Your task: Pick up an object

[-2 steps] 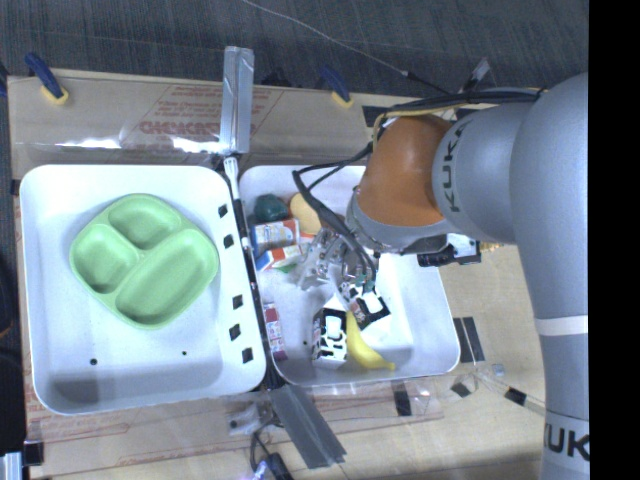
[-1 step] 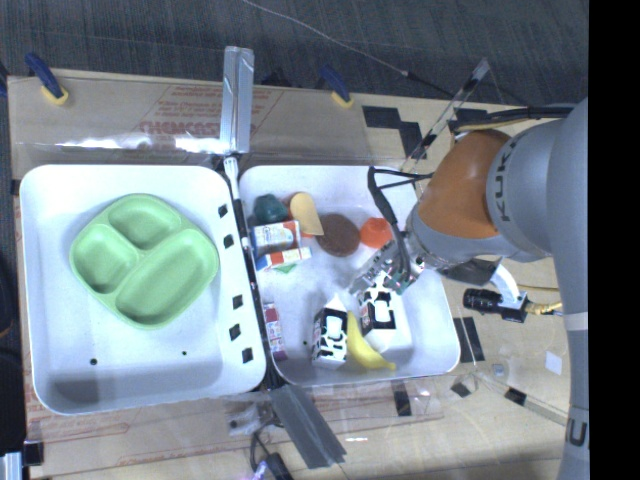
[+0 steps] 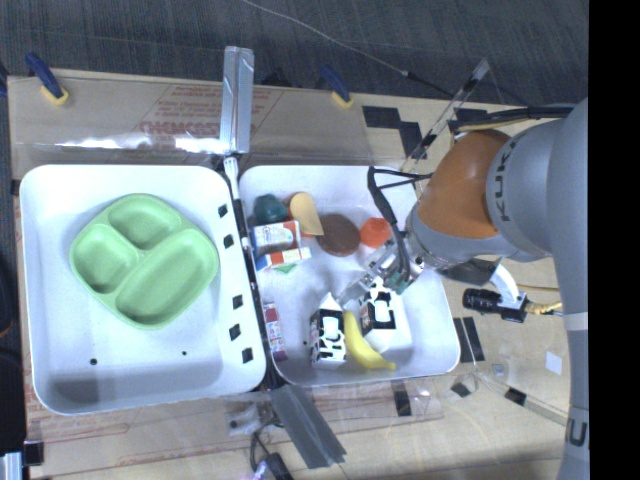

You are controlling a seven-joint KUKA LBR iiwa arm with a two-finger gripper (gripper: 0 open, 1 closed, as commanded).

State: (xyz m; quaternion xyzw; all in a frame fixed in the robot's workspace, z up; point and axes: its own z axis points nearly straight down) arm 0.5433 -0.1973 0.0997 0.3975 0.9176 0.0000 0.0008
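In the right bin point(image 3: 300, 183) a loose cluster of objects is seen. A yellow banana point(image 3: 361, 345) lies near the bin's front edge, flanked by two black-and-white cartons point(image 3: 327, 335), one on each side and both touching or just beside it. Toward the back of the bin a brown round object point(image 3: 339, 234) is placed, with an orange ball point(image 3: 375, 232) just beside it on the right and a tan wedge-shaped piece point(image 3: 305, 213) on its left. A dark teal object point(image 3: 268, 208) sits next to that piece, and a small red-and-white box point(image 3: 277, 244) lies just in front of it.

The gripper point(image 3: 385, 273) is positioned low over the right bin, between the orange ball and the right-hand carton. Nothing is seen held by it, and whether it is open or closed cannot be told.

In the left bin point(image 3: 50, 368) a green divided plate point(image 3: 145, 259) is laid.
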